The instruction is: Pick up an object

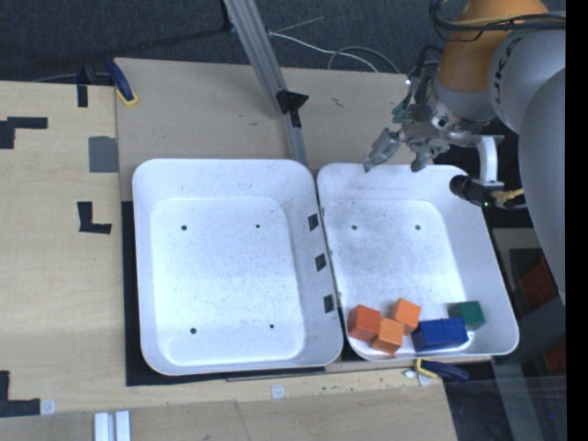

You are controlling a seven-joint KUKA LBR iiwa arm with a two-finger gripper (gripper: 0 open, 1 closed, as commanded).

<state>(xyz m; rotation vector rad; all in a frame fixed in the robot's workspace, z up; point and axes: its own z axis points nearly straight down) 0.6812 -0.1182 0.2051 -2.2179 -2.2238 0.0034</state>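
Three orange blocks [385,324] cluster at the near edge of the right bin [478,246], beside a blue block [439,334] and a small green block [470,313]. My gripper [397,155] hangs over the far rim of that bin, well away from the blocks. Its two fingers are spread apart with nothing between them.
The left bin [147,246] lies beside the right one. A slanted metal rail [262,58] crosses the bench behind the bins. A black cable fitting [470,189] pokes over the right bin's far right corner. White wires [340,53] lie at the back.
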